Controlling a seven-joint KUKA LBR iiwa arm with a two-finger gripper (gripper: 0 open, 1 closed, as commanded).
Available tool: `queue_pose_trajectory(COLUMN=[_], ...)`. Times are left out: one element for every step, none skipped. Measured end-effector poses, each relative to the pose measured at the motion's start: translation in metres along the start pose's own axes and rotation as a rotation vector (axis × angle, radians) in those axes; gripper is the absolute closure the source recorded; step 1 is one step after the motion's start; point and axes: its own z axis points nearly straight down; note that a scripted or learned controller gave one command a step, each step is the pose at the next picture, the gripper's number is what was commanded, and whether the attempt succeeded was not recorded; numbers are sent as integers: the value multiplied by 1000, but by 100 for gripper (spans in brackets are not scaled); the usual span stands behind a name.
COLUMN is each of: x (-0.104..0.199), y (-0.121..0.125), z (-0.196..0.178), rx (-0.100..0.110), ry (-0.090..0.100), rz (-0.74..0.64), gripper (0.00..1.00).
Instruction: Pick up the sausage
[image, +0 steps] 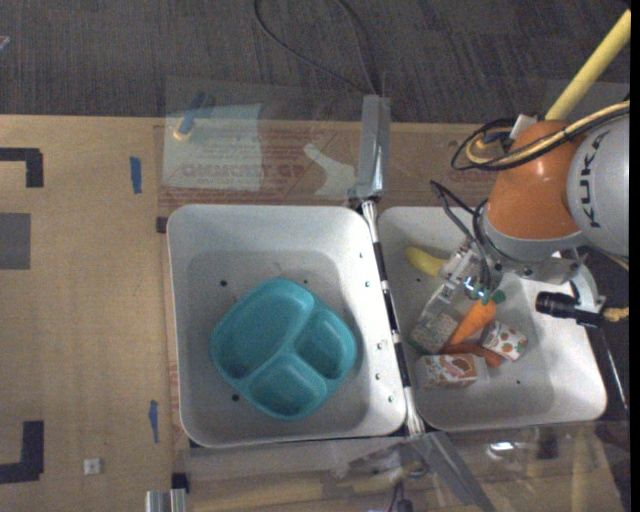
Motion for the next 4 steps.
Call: queue_pose_trajectory(x=[-56, 8, -55, -51], y=[32, 39, 7, 28], z=[-1, -81, -15, -33], rx=[2, 1, 1, -1], ry=[6, 9, 5, 2], rz=[-36, -351, -391, -384], gripper=[0, 0, 0, 0])
